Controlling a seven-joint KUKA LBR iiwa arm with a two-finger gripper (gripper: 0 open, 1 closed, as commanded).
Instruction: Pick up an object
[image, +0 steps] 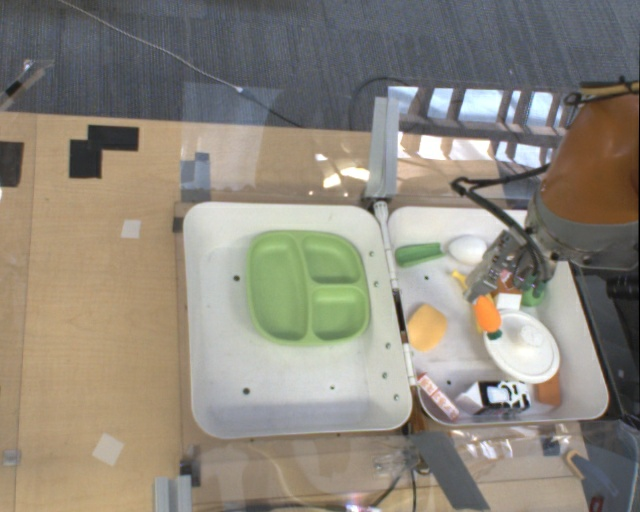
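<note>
Two white bins face you side by side on the wooden bench (90, 330). Nearest you, along the front edge of the right bin (590, 385), you have a pink-and-white wrapped packet (437, 396), then a black-and-white item (503, 394) too small to identify, then a brown piece (548, 392) in the corner. Behind these sits a white bowl (524, 347), and to its left a yellow-orange rounded piece (427, 327) lies near the divider. An orange toy carrot (487, 315) rests at the bowl's far-left rim, just beside the gripper (503, 268). You cannot tell from this view how far the gripper is spread, nor whether anything sits in it; it hangs low over the right bin's middle, below the grey arm with its orange band (600, 165). A small green item (533, 293) shows by the gripper's right side. Farther back, a green cucumber-like piece (418, 254) and a white egg-shaped object (466, 247) lie near the far wall. Your left bin (215, 400) holds one green three-compartment plate (307, 286), lying flat near its centre.
</note>
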